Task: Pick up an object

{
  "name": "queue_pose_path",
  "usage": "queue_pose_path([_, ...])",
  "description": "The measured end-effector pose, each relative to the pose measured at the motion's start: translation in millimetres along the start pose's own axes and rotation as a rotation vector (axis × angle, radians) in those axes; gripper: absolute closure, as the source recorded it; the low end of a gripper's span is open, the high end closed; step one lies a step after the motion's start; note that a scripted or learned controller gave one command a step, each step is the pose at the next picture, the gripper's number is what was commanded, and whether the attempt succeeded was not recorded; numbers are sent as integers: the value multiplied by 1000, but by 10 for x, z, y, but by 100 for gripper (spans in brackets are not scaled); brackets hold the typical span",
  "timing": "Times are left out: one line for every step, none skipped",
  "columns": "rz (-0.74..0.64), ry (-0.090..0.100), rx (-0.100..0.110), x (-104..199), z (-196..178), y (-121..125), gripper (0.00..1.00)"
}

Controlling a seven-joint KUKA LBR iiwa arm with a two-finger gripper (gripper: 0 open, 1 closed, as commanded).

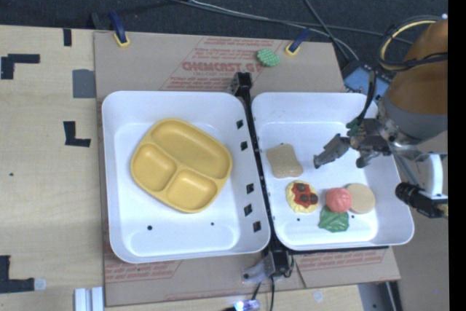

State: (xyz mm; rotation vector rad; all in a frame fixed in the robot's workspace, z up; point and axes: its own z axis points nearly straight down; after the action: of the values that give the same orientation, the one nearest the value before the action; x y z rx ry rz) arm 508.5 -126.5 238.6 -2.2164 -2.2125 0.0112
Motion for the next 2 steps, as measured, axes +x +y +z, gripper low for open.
queue_pose_path([-3, -2, -10, 2, -52, 21, 0])
queue_pose_path([-1, -1, -7, -61, 413, -16, 0])
